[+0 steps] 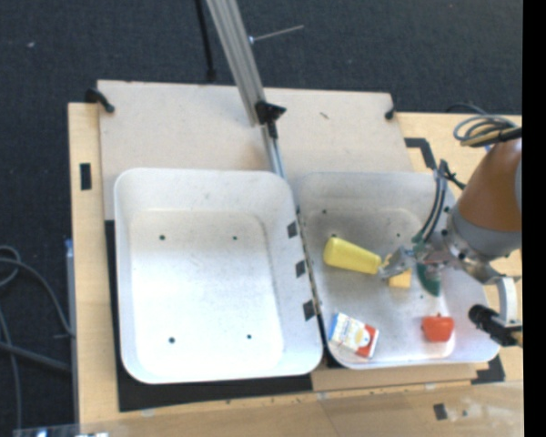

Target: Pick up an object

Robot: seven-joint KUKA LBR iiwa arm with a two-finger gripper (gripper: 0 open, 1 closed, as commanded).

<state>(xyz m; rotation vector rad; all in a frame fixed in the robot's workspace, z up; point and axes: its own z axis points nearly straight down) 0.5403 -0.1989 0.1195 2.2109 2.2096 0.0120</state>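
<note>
The yellow block (351, 255) lies in the right bin (364, 194), with the pincer (399, 267) low at its right end; whether the pincer is spread cannot be told. A small carton (353, 336) and an orange piece (438, 328) share that bin beside the left bin (209, 185).
</note>
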